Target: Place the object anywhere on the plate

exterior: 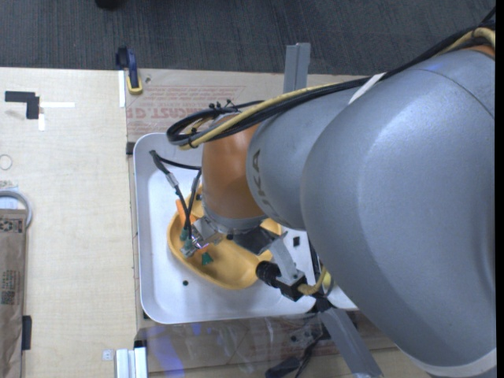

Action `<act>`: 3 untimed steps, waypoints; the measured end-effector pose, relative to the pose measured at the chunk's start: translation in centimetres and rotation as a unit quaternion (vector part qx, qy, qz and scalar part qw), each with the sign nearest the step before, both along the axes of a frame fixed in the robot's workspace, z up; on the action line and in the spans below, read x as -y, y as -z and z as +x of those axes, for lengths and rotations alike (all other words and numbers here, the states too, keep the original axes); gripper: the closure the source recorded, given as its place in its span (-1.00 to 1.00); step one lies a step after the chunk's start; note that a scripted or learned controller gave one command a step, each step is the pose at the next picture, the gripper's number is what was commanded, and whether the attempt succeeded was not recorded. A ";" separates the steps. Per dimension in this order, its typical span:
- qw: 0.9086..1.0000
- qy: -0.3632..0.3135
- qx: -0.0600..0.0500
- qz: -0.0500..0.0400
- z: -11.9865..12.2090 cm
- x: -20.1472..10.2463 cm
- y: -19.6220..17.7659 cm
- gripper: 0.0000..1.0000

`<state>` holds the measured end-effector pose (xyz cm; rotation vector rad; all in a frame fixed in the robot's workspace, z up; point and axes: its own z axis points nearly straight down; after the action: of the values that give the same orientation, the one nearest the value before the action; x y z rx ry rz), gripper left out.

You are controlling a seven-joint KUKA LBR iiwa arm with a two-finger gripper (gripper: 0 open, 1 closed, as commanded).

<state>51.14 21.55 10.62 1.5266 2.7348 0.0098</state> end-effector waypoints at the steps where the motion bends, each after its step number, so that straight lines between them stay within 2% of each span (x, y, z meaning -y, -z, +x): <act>1: 0.993 -0.119 -0.006 -0.002 2.6 -0.4 -6.2 1.00; 2: 1.000 -0.008 -0.002 0.000 5.9 0.0 -0.8 1.00; 3: 0.996 -0.083 0.020 0.002 2.8 -0.2 -0.3 1.00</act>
<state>53.96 21.78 10.96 1.2814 2.8224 0.0456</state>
